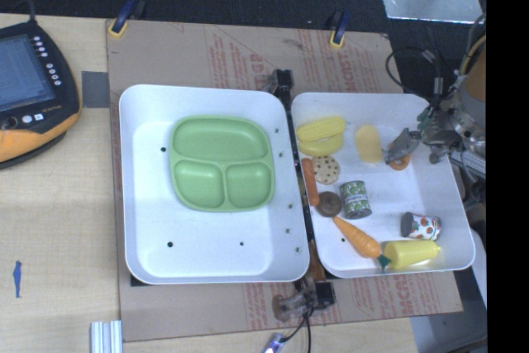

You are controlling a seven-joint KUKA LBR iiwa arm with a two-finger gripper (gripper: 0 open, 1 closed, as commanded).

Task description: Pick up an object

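Observation:
The right bin (438,193) holds several toy foods. Among them are a yellow corn cob (321,131), a pale yellow piece (369,143), a speckled cookie (326,169), a green can (355,199), a brown ball (329,203), a carrot (358,236), a yellow fruit (412,253) and a small printed carton (420,225). My gripper (404,148) reaches in over the bin's right side. It hangs just above a small orange round piece (399,164), partly hiding it. I see nothing held in it.
The left bin (145,202) holds a green divided plate (222,162). A thin orange stick (308,180) lies along the right bin's left wall. A teach pendant (29,95) rests on the bench at far left. Cables and arm parts (459,107) crowd the right side.

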